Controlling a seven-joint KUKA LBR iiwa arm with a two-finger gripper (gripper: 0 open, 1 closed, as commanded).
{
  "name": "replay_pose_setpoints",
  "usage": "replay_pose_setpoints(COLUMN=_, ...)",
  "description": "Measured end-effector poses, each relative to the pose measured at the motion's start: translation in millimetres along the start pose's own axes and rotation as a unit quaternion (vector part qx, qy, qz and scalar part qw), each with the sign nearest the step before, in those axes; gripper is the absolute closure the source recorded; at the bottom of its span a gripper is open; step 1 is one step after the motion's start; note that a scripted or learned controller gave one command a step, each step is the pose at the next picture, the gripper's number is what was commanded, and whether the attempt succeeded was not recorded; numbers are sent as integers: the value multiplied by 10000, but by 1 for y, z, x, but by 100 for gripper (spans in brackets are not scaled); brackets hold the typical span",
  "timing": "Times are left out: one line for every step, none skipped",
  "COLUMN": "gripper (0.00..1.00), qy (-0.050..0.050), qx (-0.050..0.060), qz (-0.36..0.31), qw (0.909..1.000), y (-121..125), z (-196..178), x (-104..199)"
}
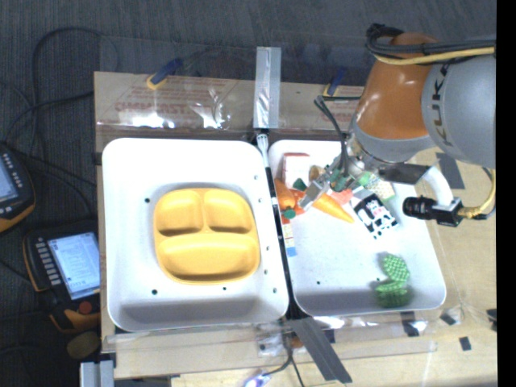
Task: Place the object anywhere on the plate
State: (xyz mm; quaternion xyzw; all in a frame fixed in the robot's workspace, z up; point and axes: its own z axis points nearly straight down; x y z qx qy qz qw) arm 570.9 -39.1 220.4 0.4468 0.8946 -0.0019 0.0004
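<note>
Claw (310, 193) (grip state unclear) hovers over the orange carrot (332, 206); yellow plate (206, 234) lies well apart.

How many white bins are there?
2: the left bin holds the yellow plate; the right bin holds the toys, beside it. None seems hidden.

Yellow plate (206, 234), white bins (129, 168), green knobbly toy (393, 280), orange carrot (332, 207).

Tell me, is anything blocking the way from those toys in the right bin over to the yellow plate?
Only the two bins' raised rims, meeting in the middle, lie between the pile of toys under the gripper and the yellow plate. Anything carried must be lifted over them; nothing sits on the plate.
</note>
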Motion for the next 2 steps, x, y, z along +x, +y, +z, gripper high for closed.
replay_pose_setpoints(gripper=100, qy=14, qx=-9, qz=-358, qw=9994, y=29, z=37, x=66)
replay_pose_setpoints(gripper=0, qy=13, qx=-10, qz=-357, qw=9994, y=29, z=37, x=66)
